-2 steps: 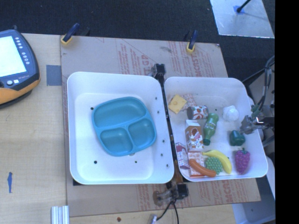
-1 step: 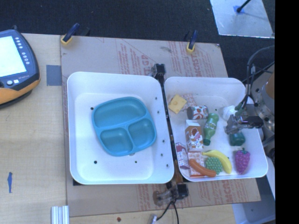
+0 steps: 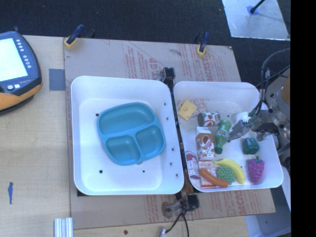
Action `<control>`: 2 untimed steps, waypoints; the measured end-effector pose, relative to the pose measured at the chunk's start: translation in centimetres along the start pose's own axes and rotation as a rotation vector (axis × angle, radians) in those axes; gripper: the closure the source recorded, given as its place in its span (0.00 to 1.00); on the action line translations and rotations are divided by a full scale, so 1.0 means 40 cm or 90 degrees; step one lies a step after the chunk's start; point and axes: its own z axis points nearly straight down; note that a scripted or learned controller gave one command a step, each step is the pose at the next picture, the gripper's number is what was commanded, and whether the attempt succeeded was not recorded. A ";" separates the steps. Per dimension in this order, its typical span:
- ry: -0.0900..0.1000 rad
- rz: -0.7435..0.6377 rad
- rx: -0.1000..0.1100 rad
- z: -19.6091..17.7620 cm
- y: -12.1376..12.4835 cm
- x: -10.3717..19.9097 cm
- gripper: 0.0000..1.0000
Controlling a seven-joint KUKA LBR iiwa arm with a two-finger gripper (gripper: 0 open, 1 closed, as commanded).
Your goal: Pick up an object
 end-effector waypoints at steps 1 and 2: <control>0.000 0.000 0.001 0.314 -0.002 -0.078 0.00; -0.002 0.001 -0.007 0.398 0.009 -0.053 0.00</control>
